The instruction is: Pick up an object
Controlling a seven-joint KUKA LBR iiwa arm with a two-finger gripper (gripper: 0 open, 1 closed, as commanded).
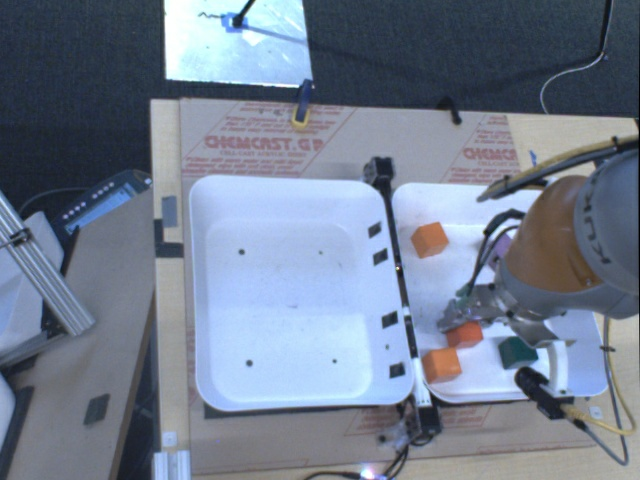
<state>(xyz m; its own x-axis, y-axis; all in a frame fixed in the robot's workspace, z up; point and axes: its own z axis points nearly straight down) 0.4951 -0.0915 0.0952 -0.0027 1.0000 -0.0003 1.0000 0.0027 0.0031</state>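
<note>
The arm reaches over the right bin (440,203) from the right. Its gripper (462,316) hangs low near the bin's front left part. A small red-orange block (467,335) lies right under or against the gripper's tip, and whether it is gripped cannot be made out. An orange block (441,364) sits at the bin's front left corner. Another orange block (430,239) lies further back on the left. A dark green piece (518,350) rests just right of the red-orange block, partly under the arm.
The left bin (290,298) stands beside the right one, with a black-clipped divider (395,278) between them. The arm's bulky orange-banded wrist (560,243) covers much of the right bin. Cables (585,423) trail at the front right.
</note>
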